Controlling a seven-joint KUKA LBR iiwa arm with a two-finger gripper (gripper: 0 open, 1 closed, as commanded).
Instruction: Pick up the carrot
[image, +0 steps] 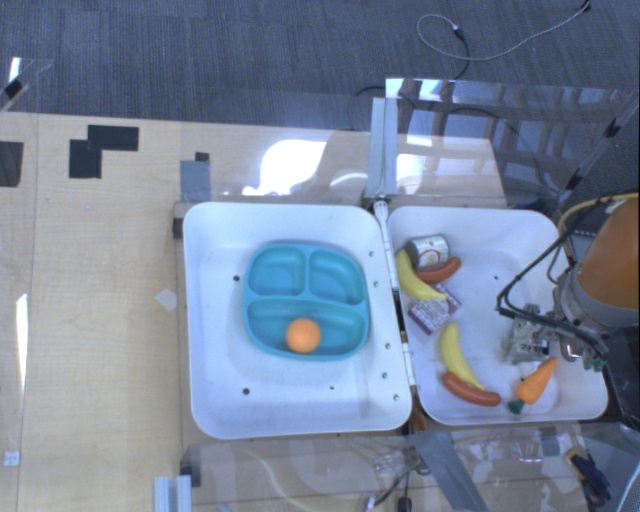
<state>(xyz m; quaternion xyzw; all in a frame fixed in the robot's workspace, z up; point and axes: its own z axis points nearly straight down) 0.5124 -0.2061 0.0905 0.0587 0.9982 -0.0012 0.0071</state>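
Gripper (530, 345) sits low in the right bin (500, 225), just beside the carrot (536, 383) – its fingers are too blurred to judge, I cannot tell their state. Carrot lies near the bin's front right corner; the packet (433, 312) print is unreadable

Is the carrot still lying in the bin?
Yes. The carrot lies flat on the right bin's floor, beside the gripper, not lifted.

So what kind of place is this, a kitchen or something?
More likely a robotics lab or test bench. Two white bins sit on a wooden bench, holding toy food such as a carrot and a banana. Loose cables trail across the carpet.
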